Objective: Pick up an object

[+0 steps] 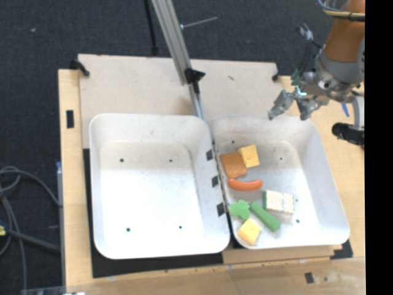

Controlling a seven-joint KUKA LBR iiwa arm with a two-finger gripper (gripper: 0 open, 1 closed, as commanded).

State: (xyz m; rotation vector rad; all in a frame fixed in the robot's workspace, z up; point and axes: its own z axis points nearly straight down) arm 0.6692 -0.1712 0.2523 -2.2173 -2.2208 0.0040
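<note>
Camera view shows the tool (290,107) hanging above the far rim of the right bin (319,165), its two fingers spread apart with nothing between them. Inside that bin lie a brown piece (233,164), a yellow block (249,155), an orange sausage (245,184), a green piece (258,214), a wafer (279,201) and a yellow wedge (249,232).

On the tabletop (135,85) 2 bins stand side by side. The right bin (319,183) holds 6 small things (all near its left wall); the pincer (291,106) hangs above its far edge.
</note>
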